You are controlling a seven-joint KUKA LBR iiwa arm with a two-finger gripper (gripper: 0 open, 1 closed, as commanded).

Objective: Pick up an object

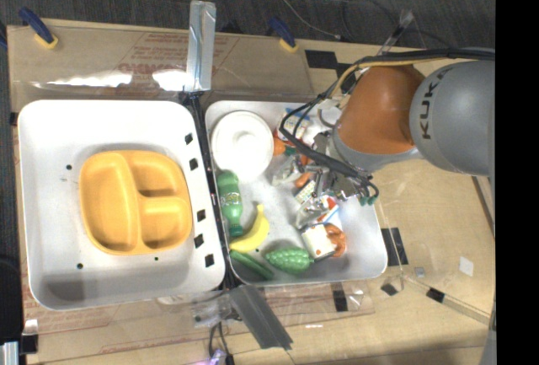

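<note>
Camera view, from above at a slant. Two white bins side by side on the cardboard-covered surface (421, 212). Left bin (42, 186) carries a yellow divided tray (135, 201), lying flat near the middle.

Right bin (370, 258) carries the clutter: a white bowl (242, 141) at the far left corner, a green bottle (230, 201) along the left wall, a yellow banana (254, 235) just beside it, and a green bumpy piece, maybe toy grapes (288, 259), near the front wall. A small white and orange packet (321, 238) lies toward the front right, touching or nearly touching the grapes' neighbours; I cannot separate the small items around it.

The arm (446, 115) reaches in from the right, orange band (379, 115) over the right bin's far side. The gripper (317, 186) sits low among cables and small objects at the bin's middle. I cannot tell whether the jaws are released or clenched; wiring and clutter hide the tips, and I see nothing clearly held.

My read: descent or grasp attempt in hand, no object yet lifted. No particular target is named; the likeliest candidate is the jumble right under the gripper, above the white and orange packet. Next move, I judge, calls for closing on one item and rising straight up, keeping clear of the bowl and the bin wall. Risk: pinching a cable or two items at once.
</note>
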